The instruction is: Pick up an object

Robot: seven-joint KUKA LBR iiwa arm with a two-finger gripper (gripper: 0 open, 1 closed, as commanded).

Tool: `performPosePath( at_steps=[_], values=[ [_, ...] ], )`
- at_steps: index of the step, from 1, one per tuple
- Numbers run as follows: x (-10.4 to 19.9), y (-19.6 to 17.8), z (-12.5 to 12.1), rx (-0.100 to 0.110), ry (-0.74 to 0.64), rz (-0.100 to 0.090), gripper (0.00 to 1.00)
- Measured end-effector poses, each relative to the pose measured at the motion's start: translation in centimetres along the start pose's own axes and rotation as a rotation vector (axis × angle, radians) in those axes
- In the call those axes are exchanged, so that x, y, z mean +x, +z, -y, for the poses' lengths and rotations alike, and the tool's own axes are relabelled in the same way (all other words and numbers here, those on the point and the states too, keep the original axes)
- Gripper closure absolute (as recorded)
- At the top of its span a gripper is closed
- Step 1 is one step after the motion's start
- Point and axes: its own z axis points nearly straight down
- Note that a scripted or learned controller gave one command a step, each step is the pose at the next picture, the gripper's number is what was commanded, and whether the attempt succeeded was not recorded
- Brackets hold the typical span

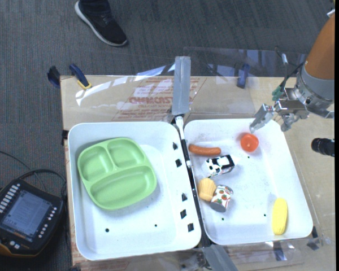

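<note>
My gripper [273, 121] hangs open over the far right corner of the right bin [296, 168], with nothing between its fingers. A small red-orange round object [249, 143] lies just below and left of it. Further left in this bin are a sausage [204, 149], a black-and-white toy [220, 164], a tan bumpy piece [207, 188] and a small printed can [222, 197]. Near the bin's front right corner lies a yellow corn-like object [279, 215].
The left bin [101, 236] holds a green divided plate [117, 171]. A grey divider bar [182, 92] rises at the back between the bins. A teach pendant [22, 213] sits on the floor at lower left. A person's shoe [101, 24] stands beyond the bench.
</note>
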Motion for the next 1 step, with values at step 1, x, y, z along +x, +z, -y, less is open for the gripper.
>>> performPosePath(
  at_steps=[1],
  values=[
    [-5.56, 9.02, -3.46, -0.001, 0.137, 0.0, 0.0]
  ],
)
